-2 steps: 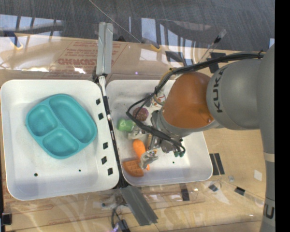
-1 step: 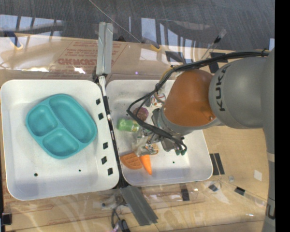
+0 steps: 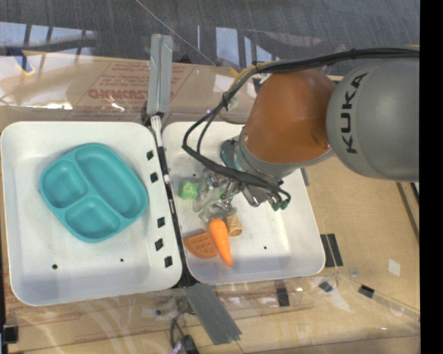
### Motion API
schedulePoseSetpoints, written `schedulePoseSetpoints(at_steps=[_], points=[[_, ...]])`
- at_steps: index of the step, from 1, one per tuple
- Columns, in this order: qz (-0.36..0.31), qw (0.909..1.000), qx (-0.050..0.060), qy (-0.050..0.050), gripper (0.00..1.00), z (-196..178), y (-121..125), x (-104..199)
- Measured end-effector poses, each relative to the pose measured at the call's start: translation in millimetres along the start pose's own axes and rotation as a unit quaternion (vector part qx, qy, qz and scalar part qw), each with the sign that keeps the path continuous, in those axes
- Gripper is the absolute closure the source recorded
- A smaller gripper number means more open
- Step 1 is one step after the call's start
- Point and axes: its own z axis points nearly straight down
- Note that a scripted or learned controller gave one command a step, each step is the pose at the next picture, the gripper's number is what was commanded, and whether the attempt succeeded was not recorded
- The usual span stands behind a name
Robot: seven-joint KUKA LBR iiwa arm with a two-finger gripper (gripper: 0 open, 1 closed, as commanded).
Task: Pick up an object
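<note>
White right bin point(image 3: 304, 231), pincer point(image 3: 215, 198) mid-bin (carrot point(image 3: 221, 240) just beside), far corner open

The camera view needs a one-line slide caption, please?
KUKA arm's gripper low over toy carrot in right bin; teal tray in left bin.

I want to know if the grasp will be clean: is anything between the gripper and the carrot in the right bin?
Nothing visible stands between them. The gripper hangs directly over the top end of the carrot. An orange slice lies against the carrot's left side, and a small green piece lies further up-left.
</note>
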Motion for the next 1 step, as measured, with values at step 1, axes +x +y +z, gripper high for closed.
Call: schedulePoseSetpoints(at_steps=[1], points=[[-0.149, 0.9888, -0.002, 0.003, 1.0, 2.4, -12.1, 52.9]])
